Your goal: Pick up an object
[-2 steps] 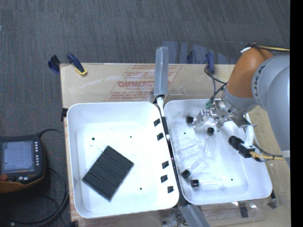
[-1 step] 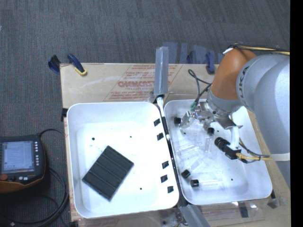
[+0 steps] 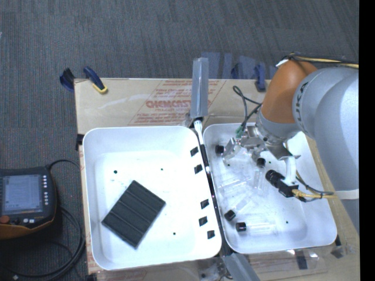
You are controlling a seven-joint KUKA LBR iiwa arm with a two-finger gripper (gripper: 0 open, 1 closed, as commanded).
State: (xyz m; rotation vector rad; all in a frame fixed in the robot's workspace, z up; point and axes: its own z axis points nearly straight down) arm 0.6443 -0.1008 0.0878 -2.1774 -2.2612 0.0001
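- The gripper (image 3: 249,148) is low in the right bin (image 3: 319,227), over the clear plastic tubes with black caps (image 3: 249,206); I cannot tell its state.
- The dark ribbed pad (image 3: 134,213) lies alone in the left bin (image 3: 94,157).
- For a good grasp, center on one tube, away from the wall.

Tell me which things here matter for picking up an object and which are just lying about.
For the job:
- gripper, low in the right bin
- clear plastic pieces with black caps in that bin
- dark ribbed slab in the left bin, another candidate

Lying about:
- control pendant on the floor
- blue clamps on the bench edge
- cardboard sheet under the bins
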